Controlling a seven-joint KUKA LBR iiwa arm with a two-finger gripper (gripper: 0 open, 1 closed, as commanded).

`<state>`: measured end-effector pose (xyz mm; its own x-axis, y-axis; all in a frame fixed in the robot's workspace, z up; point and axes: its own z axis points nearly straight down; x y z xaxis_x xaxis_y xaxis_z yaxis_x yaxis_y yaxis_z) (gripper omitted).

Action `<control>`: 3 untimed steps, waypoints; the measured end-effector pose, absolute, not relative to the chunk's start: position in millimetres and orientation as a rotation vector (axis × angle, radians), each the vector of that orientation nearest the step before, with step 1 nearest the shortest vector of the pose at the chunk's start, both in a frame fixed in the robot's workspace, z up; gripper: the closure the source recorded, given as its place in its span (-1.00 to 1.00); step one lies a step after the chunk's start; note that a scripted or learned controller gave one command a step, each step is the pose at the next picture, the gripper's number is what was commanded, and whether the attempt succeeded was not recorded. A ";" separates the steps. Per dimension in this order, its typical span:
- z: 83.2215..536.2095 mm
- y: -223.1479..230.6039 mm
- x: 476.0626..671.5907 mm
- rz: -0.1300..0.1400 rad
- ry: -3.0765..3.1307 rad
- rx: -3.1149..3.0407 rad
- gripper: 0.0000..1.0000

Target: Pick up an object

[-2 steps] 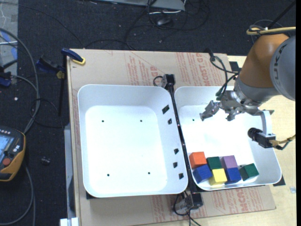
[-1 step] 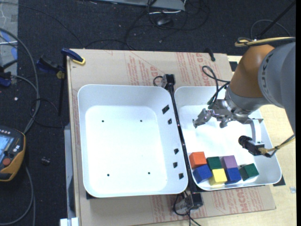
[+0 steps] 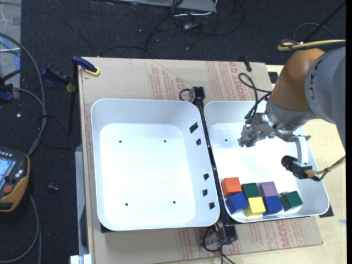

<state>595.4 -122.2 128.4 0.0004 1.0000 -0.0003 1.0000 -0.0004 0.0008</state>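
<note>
The right bin (image 3: pixel 220 114) holds seven small cubes packed along its near wall, leaving the far two thirds of its white floor bare. In the back row sit an orange cube (image 3: pixel 231 185), a dark green cube (image 3: pixel 251 190) and a purple cube (image 3: pixel 268 188); in front of them a blue cube (image 3: pixel 237 202), a yellow cube (image 3: pixel 256 205), a second blue cube (image 3: pixel 273 204) and a green cube (image 3: pixel 291 200) at the right end. They touch or nearly touch one another, and the front row lies close against the bin's curved near rim.

The pincer (image 3: pixel 248 137) hangs over the open floor of the right bin, toward its far side and well apart from the cubes — whether its tips are apart or together cannot be told, since they blur into a grey cluster. Nothing shows between them. The grey arm (image 3: pixel 324 87) with its orange band (image 3: pixel 291 81) comes in over the bin's right rim.

The left bin (image 3: pixel 99 147) is a smooth white tray with rounded corners and four dark dots on its floor. Small black tabs line the seam between the two bins.

Both bins rest on a brown cardboard sheet (image 3: pixel 143 78) printed with red lettering, covering the tabletop. Around it lies dark carpet (image 3: pixel 49 32) strewn with cables.
</note>
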 end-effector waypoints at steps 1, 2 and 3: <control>182.5 -113.9 590.7 0.005 2.220 2.218 1.00; 226.6 -114.5 597.6 0.004 2.220 2.219 1.00; 278.8 -114.6 598.2 0.004 2.219 2.219 1.00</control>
